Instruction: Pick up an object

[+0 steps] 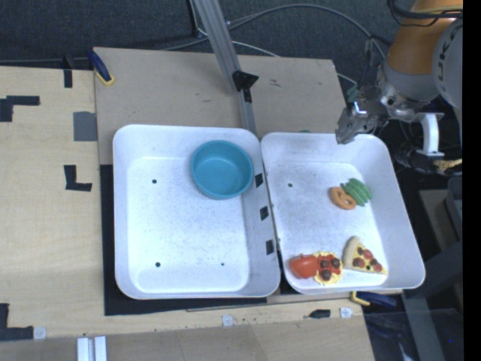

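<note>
Seen from above at a slant: 2 shallow white bins side by side on a tan worktop (pixel 165 81). In the left bin (pixel 143 232), 1 blue bowl (pixel 222 169), upright, near the far right corner, close to the wall shared with the right bin (pixel 316 224). In the right bin, 4 small toy foods: a pretzel (pixel 342 198) touching a green piece (pixel 358 190) toward the right wall, about midway along; a pizza slice (pixel 364 258) by the near right corner; a red and yellow piece (pixel 316 267) just left of it, along the near wall, slightly apart from the slice. Grey arm (pixel 421 43) with orange band reaching in from the right, wrist bent down toward the far right corner of the right bin. Pincer (pixel 347 132) dark, hanging at the far rim of that bin, well apart from all 4 foods and from the bowl. Cannot tell how far open; too small and dark to judge, and nothing seen in its hold. Slanted metal pole (pixel 218 36) crossing the worktop above the bins, ending near the gap between them. Black cables looping behind the arm over the dark floor.
</note>
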